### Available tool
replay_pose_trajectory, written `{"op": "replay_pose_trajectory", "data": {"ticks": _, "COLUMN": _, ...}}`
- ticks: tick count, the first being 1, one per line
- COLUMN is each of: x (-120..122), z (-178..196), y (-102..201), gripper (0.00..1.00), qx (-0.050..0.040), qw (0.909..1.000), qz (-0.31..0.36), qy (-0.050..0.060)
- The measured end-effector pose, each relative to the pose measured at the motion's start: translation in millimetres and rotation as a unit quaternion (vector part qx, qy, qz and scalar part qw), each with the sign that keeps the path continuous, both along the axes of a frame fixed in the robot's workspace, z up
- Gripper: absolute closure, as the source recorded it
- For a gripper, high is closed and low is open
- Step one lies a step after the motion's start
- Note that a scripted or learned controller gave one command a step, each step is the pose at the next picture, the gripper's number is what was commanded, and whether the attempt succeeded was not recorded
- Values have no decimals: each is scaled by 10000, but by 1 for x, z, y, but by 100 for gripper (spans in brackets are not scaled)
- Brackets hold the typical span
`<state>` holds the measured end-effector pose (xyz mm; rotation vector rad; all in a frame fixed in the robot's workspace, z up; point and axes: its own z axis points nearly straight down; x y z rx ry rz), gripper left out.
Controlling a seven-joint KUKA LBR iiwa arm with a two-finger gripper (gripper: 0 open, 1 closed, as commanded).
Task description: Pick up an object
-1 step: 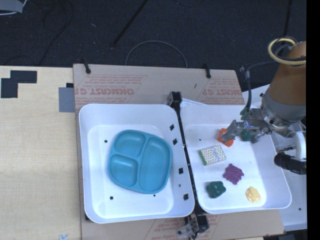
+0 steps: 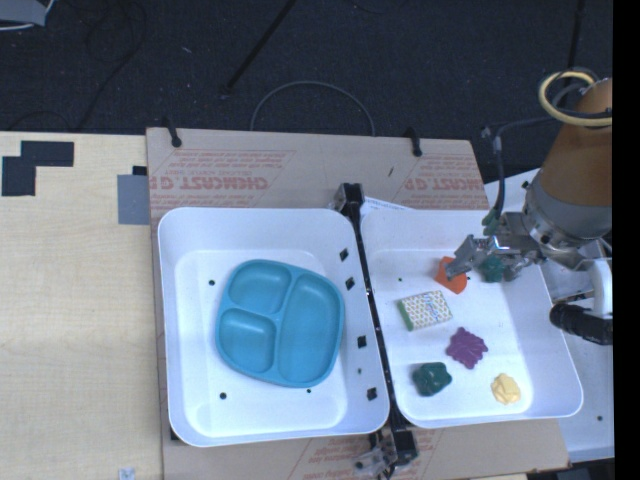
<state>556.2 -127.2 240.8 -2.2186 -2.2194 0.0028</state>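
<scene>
The jaws (image 2: 478, 262) are being held low in the right bin (image 2: 560, 388), seemingly clenched on a dark green object (image 2: 493, 267) beside the orange block (image 2: 451, 275); a shallow grip is risking a drop during lifting.

This is a robotics lab or test cell, not a home or a shop. The surface (image 2: 70, 308) is pale plywood with black and grey squares stuck to it, and a sheet of printed cardboard (image 2: 300, 173) lies flat under two shallow white bins (image 2: 185, 238) joined side by side by a black clamp strip (image 2: 365, 308). Beyond the surface the floor is dark carpet (image 2: 420, 58) crossed by loose black cables (image 2: 265, 38). A grey industrial arm (image 2: 575, 183) with an orange band and bundled wiring reaches in from the right, and small toy-like sample objects (image 2: 466, 347) lie in the right bin.
</scene>
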Motion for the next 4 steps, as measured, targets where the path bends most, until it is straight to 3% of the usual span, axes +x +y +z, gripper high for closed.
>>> {"op": "replay_pose_trajectory", "data": {"ticks": 2, "x": 8, "z": -123, "y": -5, "gripper": 0, "qx": 4, "qw": 10000, "qz": -3, "qy": 23}}
{"op": "replay_pose_trajectory", "data": {"ticks": 3, "x": 10, "z": -150, "y": -3, "gripper": 0, "qx": 20, "qw": 10000, "qz": -1, "qy": -14}}
{"op": "replay_pose_trajectory", "data": {"ticks": 4, "x": 13, "z": -136, "y": -9, "gripper": 100, "qx": -36, "qw": 10000, "qz": -26, "qy": -67}}
